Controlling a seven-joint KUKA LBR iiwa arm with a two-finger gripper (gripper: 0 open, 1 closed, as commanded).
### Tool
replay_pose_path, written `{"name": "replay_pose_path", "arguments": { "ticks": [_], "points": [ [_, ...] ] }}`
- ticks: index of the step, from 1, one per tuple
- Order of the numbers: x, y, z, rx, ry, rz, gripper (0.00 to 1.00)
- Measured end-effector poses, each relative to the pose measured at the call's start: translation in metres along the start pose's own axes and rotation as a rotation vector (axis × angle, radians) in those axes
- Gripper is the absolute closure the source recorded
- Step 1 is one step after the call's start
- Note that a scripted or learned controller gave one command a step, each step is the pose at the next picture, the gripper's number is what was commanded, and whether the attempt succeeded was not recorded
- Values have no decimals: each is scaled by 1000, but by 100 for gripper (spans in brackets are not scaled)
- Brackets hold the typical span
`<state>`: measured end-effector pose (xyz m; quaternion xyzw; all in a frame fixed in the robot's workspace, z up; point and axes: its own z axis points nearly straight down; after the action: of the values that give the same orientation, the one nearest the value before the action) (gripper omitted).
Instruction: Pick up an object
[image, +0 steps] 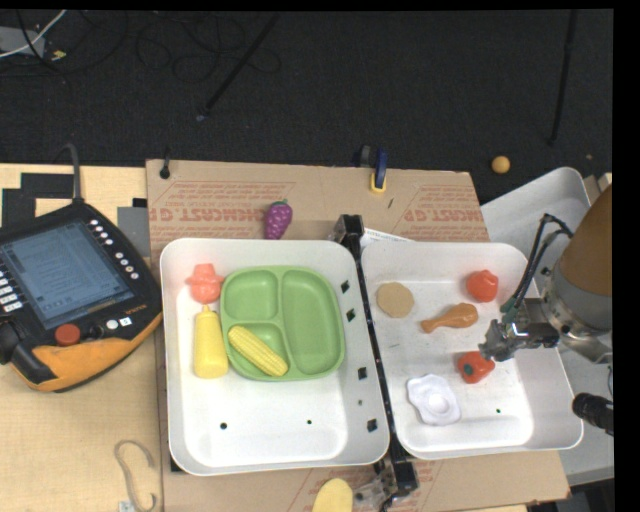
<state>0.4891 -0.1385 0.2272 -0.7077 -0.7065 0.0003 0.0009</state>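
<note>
While the arm is reaching in from the right, 2 white bins are sitting side by side on the bench. The right bin (545, 430) is carrying 5 things: 2 red toy pieces, 1 at the upper right (482, 285) and 1 lower down (476, 367), 1 tan round cookie (395, 299), 1 brown drumstick (451, 318) and 1 white egg-like piece (434, 398). The left bin (260, 440) is holding 1 green divided plate (284, 322) with 1 corn cob (258, 350) lying in its lower compartment, plus 1 yellow bottle (209, 342) and 1 pink toy (204, 284) just beside the plate's left edge.

The gripper (497, 345) is hovering over the right bin, its dark tip just above and right of the lower red piece; whether the fingers are apart or closed, I cannot tell, and nothing is visibly sitting between them.

Outside the bins, 1 purple grape bunch (277, 219) is lying on the cardboard behind, 1 teach pendant (68, 290) is resting far left, and 1 yellow object (333, 495) is lying by the front edge.
</note>
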Motion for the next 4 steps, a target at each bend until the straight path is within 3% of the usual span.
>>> {"name": "replay_pose_path", "arguments": {
  "ticks": [2, 3, 4],
  "points": [
    [93, 58, -10, -1, 1, -6, 100],
    [142, 73, 1, 1, 1, -4, 100],
    [192, 105, 9, -1, 1, -5, 100]
  ]
}}
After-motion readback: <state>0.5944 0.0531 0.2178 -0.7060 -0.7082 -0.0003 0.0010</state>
